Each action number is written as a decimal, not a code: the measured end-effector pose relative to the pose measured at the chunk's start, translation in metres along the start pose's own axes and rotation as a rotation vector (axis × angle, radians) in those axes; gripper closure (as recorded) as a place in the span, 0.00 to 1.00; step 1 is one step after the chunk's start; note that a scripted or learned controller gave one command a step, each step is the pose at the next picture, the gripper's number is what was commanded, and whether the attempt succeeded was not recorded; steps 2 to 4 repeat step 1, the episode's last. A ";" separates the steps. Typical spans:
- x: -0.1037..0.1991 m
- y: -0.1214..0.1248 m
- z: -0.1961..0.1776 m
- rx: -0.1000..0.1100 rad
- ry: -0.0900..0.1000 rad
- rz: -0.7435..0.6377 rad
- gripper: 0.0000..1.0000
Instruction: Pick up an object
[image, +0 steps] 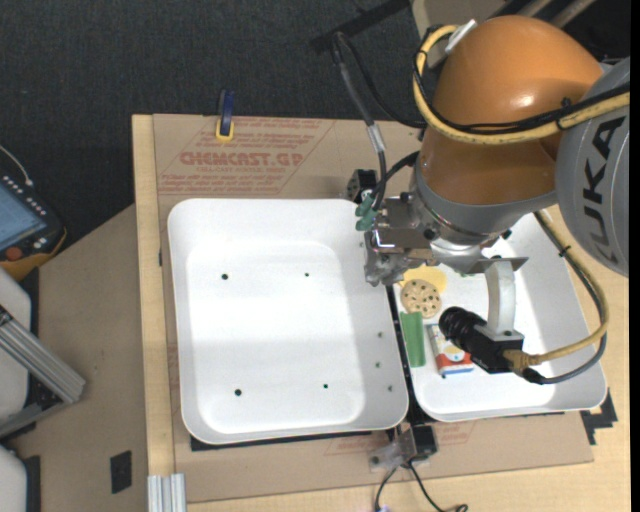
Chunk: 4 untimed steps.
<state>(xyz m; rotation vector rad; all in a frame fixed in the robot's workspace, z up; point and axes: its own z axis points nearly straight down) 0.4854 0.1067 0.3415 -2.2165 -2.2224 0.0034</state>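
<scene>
Cardboard-topped bench (250, 150) on dark carpet, two white bins side by side. The gripper (405, 262) sits low over the right bin (560, 385), right above a yellow round piece (420, 293) and a green stick (411, 338). Can't tell the finger state, the wrist hides them. Looks like the descent-to-grasp step; next it needs to close and lift. Left bin (270, 320) has nothing to grab.

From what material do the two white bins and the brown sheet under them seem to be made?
The left bin and the right bin look like thin moulded plastic: smooth, slightly glossy, with rounded corners and a soft sheen. The brown sheet looks like cardboard: matte, tan, flat, with red printed lettering. This is judged from the look alone.
</scene>
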 end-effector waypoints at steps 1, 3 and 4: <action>0.009 -0.006 -0.088 -0.014 0.003 0.000 1.00; 0.009 -0.006 -0.088 -0.014 0.003 0.000 1.00; 0.009 -0.006 -0.088 -0.014 0.003 0.000 1.00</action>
